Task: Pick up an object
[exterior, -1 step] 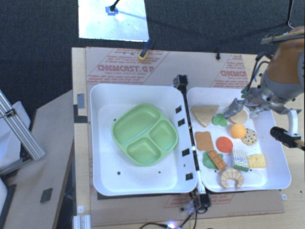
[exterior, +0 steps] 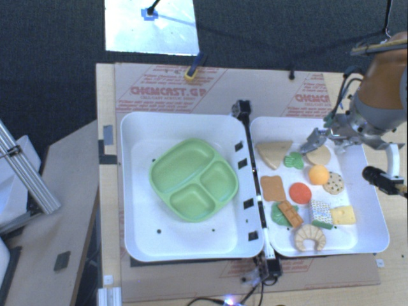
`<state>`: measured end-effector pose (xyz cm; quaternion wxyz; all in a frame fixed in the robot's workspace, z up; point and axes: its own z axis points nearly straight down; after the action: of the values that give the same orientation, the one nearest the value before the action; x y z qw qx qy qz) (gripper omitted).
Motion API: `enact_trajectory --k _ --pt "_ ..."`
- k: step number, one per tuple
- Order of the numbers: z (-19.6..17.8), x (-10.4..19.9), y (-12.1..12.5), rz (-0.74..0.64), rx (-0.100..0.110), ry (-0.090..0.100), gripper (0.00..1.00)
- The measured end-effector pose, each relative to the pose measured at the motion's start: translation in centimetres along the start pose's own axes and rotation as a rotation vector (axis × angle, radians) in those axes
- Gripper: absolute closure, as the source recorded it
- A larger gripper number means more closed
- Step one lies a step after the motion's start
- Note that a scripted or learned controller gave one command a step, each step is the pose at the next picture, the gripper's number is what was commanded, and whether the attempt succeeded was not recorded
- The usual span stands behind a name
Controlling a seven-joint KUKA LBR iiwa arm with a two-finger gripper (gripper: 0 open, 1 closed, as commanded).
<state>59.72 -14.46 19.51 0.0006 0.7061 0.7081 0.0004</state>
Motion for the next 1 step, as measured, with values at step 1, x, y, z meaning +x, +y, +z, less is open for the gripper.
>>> enact_trajectory --k 1 --pt "5.83 -0.7 -0.43 0.002 0.003 0.001 0.0"
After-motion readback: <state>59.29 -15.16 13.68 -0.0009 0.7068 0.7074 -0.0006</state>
